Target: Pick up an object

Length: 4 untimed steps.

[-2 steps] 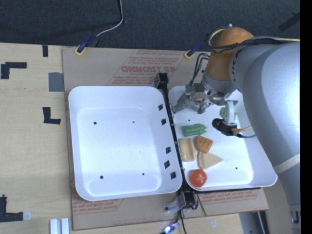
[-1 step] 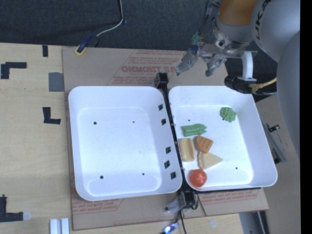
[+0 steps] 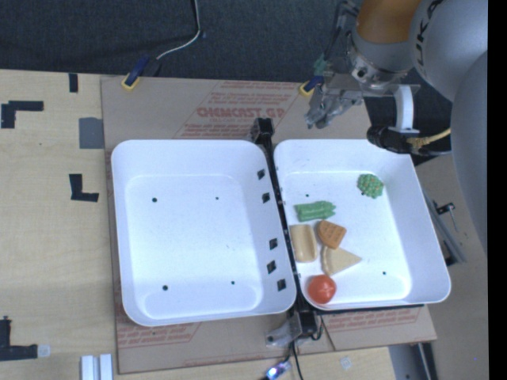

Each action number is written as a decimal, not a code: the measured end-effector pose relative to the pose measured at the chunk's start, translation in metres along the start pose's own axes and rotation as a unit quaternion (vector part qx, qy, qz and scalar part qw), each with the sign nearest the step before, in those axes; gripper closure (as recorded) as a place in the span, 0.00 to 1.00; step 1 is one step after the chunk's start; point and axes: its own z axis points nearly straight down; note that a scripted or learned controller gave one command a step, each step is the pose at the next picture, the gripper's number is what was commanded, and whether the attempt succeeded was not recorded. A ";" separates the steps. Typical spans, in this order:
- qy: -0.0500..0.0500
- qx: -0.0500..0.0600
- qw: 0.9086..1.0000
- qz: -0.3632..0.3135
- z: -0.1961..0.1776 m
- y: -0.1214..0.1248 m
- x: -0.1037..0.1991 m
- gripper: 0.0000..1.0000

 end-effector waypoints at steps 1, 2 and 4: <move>0.003 -0.006 1.000 -0.004 -0.101 0.001 0.091 1.00; 0.000 -0.003 1.000 0.003 -0.152 0.000 0.026 1.00; 0.002 0.003 1.000 -0.001 -0.132 0.000 -0.012 1.00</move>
